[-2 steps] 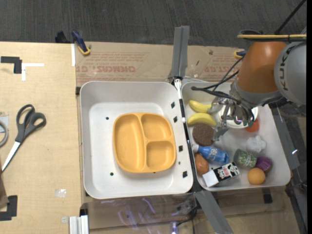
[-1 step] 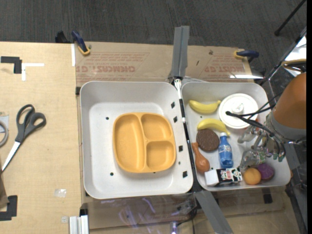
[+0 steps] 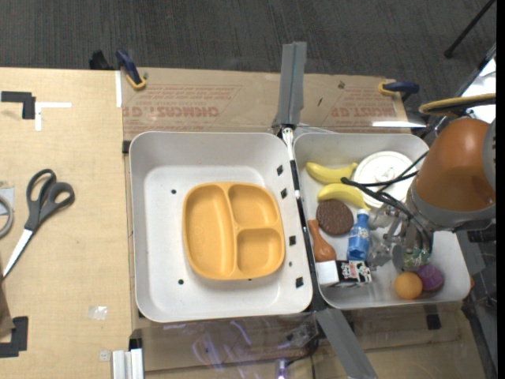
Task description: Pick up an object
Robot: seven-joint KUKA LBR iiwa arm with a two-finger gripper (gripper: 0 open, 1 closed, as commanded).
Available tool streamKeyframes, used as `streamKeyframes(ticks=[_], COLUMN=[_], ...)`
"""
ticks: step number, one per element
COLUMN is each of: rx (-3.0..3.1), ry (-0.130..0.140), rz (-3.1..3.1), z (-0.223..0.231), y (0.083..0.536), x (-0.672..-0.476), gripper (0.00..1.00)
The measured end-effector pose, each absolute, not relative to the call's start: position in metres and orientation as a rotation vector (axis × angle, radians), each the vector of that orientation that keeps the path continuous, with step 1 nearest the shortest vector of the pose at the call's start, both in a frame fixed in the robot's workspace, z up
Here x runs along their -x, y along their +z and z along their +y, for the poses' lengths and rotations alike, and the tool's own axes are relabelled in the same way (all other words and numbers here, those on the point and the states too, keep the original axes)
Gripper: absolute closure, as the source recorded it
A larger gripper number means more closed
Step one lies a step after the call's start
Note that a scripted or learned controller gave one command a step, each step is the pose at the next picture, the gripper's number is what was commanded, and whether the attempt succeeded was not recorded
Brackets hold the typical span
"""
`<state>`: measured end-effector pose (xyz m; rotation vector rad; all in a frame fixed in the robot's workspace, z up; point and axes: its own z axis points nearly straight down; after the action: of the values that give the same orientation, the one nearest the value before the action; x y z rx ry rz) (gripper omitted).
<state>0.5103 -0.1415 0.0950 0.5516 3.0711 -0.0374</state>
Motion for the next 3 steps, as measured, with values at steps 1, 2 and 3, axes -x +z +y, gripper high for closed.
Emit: streamKeyframes(ticks=[1,2,3], rx=[-0.456,-0.515,-0.340], ry=[-0.001,-0.001,-0.001], rz=[3.103,3.096,3.116], z=[-0.110,-0.093,-0.093], y=[0.093,0.093,0.094], x=[-0.611,-0.589,-0.622], gripper=[0.00,0.00,0.00])
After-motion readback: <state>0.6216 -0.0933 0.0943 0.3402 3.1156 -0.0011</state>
